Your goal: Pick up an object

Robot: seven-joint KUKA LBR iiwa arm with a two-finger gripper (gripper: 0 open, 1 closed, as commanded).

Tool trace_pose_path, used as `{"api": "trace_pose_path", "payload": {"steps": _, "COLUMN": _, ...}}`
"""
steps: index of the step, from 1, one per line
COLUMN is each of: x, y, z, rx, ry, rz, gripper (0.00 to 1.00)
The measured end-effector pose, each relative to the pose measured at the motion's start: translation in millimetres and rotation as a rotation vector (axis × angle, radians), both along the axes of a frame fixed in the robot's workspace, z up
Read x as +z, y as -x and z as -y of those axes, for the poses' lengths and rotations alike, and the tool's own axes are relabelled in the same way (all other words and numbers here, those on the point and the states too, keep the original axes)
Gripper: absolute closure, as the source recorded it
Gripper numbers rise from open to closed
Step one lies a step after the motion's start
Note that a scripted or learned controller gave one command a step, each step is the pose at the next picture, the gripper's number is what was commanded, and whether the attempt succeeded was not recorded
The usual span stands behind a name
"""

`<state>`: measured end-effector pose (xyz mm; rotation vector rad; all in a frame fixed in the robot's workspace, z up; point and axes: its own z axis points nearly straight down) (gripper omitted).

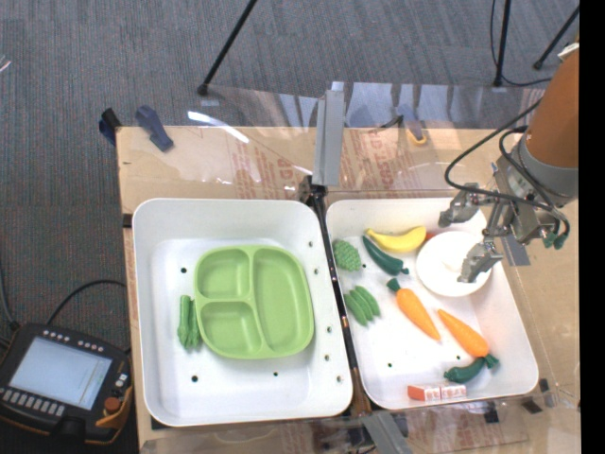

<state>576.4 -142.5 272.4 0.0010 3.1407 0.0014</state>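
Small round white plate [452,265] lies directly beneath the fingers [480,244], which hang spread and hold nothing. Approach looks in hand; next comes a descent onto something graspable, perhaps the yellow toy banana [397,240] just left.

Smooth matt plastic green tray [255,301] (three compartments) in a glossy white bin [151,253].
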Motion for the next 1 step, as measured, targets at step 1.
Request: {"api": "trace_pose_path", "payload": {"steps": 1, "x": -147.0, "y": -20.5, "z": -10.2, "rx": 0.231, "ry": -0.005, "rz": -0.01, "gripper": 0.0}}
